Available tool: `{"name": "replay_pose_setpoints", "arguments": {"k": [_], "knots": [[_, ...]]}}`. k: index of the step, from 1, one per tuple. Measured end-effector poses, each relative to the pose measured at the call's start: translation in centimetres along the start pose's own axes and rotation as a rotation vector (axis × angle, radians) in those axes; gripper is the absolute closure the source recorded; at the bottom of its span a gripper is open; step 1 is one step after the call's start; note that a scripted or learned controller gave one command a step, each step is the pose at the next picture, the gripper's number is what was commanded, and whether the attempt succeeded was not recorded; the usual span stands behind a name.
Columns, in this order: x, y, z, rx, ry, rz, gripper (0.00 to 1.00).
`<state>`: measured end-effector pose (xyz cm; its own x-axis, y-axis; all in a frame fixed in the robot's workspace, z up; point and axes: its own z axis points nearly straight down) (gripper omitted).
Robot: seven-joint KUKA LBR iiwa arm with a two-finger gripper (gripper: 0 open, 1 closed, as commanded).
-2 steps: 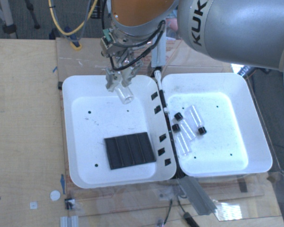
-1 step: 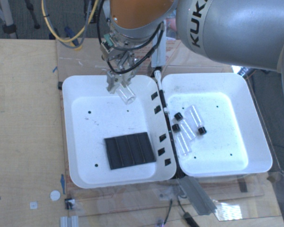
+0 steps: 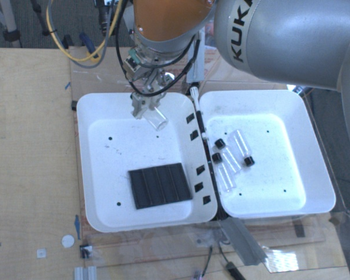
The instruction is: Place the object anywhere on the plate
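the gripper (image 3: 144, 107) hangs over the far edge of the left bin (image 3: 93, 156), and a clear vial (image 3: 156, 119) sits between its fingers, tilted, its lower end pointing toward the near right. so the gripper is closed on the vial, though the vial's glassy body makes the exact grip hard to read. the plate (image 3: 160, 185), a dark ribbed slab, lies flat in the near half of the same bin, well apart from the vial. three more vials (image 3: 233, 153) with black caps rest in the right bin (image 3: 315, 179).

the step in hand looks like the carry to the plate. done well, it means travelling toward the near side while high enough to clear the bin floor, stopping over the slab's middle, not its edge, and lowering until the vial nearly touches before letting go. a round vial may roll, so lay it along the ribs.
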<state>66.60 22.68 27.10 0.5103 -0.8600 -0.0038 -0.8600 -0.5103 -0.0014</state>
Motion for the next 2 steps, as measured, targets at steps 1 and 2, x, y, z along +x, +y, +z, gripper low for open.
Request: {"name": "replay_pose_setpoints", "arguments": {"k": [1, 2], "knots": [[-0.03, -0.05, -0.54, 0.005, 0.000, -0.100, 1.00], [0.03, -0.01, 0.18, 0.004, 0.000, -0.571, 1.00]]}}
